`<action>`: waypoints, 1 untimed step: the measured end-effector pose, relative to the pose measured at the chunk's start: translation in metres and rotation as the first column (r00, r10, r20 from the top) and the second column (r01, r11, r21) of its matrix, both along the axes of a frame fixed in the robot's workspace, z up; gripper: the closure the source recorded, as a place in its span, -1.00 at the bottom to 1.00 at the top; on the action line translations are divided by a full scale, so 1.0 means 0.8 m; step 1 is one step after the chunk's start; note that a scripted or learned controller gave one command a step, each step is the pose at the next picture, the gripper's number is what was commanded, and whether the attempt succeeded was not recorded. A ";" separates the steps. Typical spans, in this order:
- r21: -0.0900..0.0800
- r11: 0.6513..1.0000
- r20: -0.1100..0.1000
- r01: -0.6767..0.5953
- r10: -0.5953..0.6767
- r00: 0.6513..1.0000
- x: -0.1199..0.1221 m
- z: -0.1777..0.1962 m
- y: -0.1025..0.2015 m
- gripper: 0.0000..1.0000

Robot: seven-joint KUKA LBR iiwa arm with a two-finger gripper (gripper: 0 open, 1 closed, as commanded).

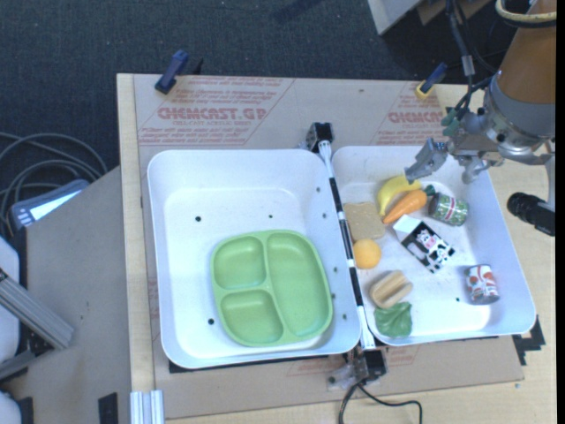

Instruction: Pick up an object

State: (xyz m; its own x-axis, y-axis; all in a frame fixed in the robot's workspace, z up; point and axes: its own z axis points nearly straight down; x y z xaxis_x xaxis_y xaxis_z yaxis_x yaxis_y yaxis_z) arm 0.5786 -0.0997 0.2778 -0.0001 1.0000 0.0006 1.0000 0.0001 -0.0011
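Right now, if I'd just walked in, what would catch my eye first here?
Probably the green divided tray, alone in the left bin. Next, the right bin crowded with toy food, a banana and carrot among it. The gripper hangs open just above them, holding nothing.

Grey arm (516, 104), orange band, black cables
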 end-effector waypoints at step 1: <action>0.000 1.000 0.000 0.000 0.000 1.000 0.109 -0.118 -0.002 -1.00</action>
